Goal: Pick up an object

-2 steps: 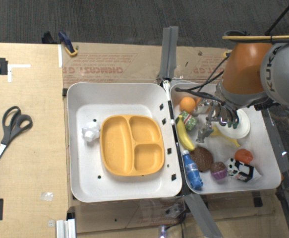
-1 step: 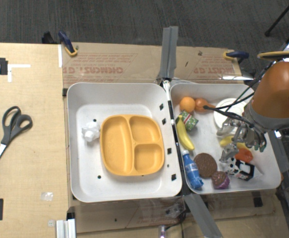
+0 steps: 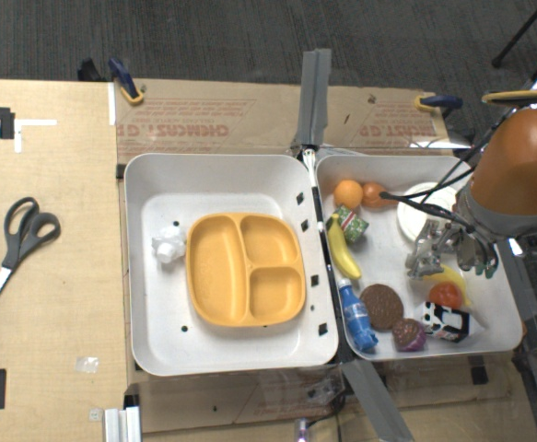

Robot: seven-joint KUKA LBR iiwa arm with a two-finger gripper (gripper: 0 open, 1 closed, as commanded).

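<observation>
Arm enters from the right; the orange band (image 3: 524, 159) sits above the right bin (image 3: 383, 343). The gripper (image 3: 426, 258) hangs low inside that bin, beside the white plate (image 3: 422, 212); whether it is spread or closed cannot be told, and no object is seen in its grasp. Right bin contents: orange (image 3: 347, 193), banana (image 3: 344, 252), blue bottle (image 3: 356, 318), brown disc (image 3: 381, 306), purple piece (image 3: 409, 336), red piece (image 3: 447, 295), black-and-white toy (image 3: 448, 320). Left bin (image 3: 148, 339) holds a yellow divided tray (image 3: 246, 269) with a white crumpled item (image 3: 169, 244) just beside it. Scissors (image 3: 17, 242) lie on the bench, well apart.
</observation>
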